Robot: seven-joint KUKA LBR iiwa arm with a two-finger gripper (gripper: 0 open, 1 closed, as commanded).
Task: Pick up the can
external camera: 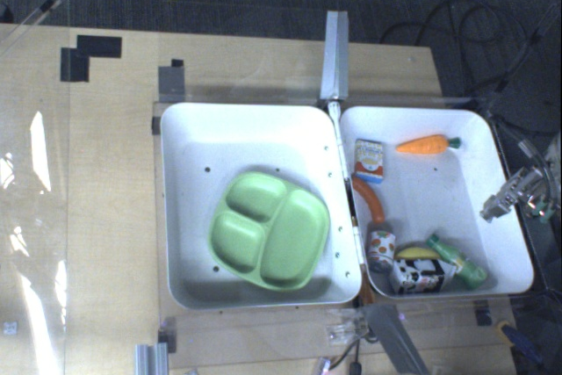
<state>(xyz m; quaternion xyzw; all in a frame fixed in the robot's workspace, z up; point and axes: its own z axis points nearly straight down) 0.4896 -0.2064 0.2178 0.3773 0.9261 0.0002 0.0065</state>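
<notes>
Camera view: can stands upright at the front-left of the right bin, against the dividing wall, touching a cow-patterned carton. Tool sits at that bin's right rim, so the can lies leftward and nearer the front; tool's opening cannot be told.

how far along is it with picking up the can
Nothing looks done yet: the can stands untouched at the right bin's near left corner, beside the carton and sausage. In hand: the gripper hovers at that bin's right edge, holding nothing. Left: reach, grasp and lift.
</notes>
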